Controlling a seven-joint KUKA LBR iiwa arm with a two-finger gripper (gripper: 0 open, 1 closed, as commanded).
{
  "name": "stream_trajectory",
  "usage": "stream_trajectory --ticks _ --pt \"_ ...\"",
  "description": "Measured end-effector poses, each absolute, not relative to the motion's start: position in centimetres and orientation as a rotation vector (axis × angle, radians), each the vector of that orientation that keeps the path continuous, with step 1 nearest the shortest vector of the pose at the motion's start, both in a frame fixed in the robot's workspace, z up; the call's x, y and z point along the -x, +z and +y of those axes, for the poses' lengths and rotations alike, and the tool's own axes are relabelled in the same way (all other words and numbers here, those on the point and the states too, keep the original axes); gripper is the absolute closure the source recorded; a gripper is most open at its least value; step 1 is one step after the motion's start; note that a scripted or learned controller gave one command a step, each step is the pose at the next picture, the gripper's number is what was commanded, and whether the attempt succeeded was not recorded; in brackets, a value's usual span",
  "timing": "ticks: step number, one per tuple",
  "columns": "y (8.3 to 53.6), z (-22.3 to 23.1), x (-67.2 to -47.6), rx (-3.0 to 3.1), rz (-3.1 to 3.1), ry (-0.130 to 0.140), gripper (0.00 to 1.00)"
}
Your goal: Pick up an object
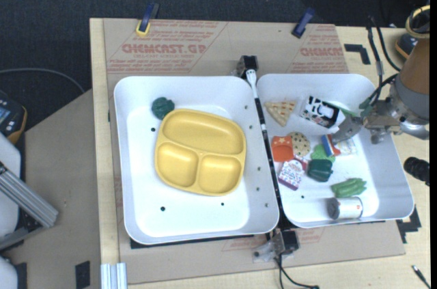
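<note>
My gripper (344,132) reaches in from the right and hovers low over the middle of the right bin (389,171). Its tip is just above a small red, white and blue item (330,145) and right of a black-and-white carton (321,111). Close below it lie a dark green toy (319,169) and a green pepper (348,187). I see nothing lifted off the bin floor.
The right bin also holds a pizza slice (281,110), a cookie (299,142), an orange block (281,148), a pink packet (291,175) and a white can (347,209). A yellow divided plate (200,151) and a dark green broccoli (162,106) lie in the left bin (130,144).
</note>
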State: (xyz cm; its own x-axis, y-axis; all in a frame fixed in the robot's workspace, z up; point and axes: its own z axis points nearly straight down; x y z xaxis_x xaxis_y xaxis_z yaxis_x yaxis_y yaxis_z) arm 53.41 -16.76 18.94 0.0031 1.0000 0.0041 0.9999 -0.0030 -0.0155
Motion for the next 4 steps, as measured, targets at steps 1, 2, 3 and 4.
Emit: stream_trajectory --ticks 1,2,3,4 --pt "19.7 -16.7 -53.7 2.220 -2.220 0.000 0.00" --pt "13.3 -16.8 -53.5 2.216 -2.215 0.006 0.00" --pt "8.3 -16.8 -53.5 2.221 -2.218 0.000 0.00" --pt "9.8 -16.8 -53.8 2.228 -2.224 -0.007 1.00"
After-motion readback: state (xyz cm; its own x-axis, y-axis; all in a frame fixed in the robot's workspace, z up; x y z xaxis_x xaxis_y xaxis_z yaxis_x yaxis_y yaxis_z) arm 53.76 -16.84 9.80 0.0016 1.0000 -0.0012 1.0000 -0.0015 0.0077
